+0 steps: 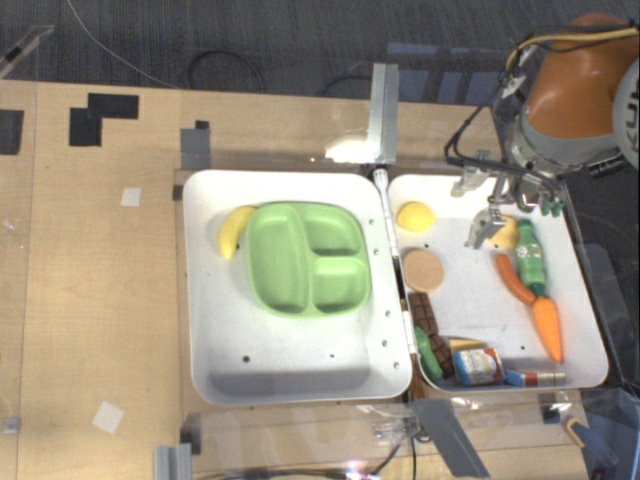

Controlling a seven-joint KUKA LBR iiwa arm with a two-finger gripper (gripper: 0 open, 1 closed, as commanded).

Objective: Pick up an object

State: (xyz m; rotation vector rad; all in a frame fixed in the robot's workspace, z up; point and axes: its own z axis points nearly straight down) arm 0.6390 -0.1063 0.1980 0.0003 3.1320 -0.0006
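Observation:
My gripper (488,226) hangs low over the upper part of the right bin (470,298), beneath the orange wrist band. It is just left of a small yellow object (507,234) and the top of a green bottle (529,256). A yellow lemon (415,216) lies to its left, and a brown disc (423,269) sits below the lemon. Along the bin's right side lie a red-orange sausage shape (514,280) and an orange carrot (547,329). Nothing can be seen held in the gripper.
The right bin's front edge holds a chocolate bar (425,314), a green item (433,353), a small can (476,365) and a marker (535,377). The left bin (220,348) bears a green divided plate (305,256) and a banana (233,230).

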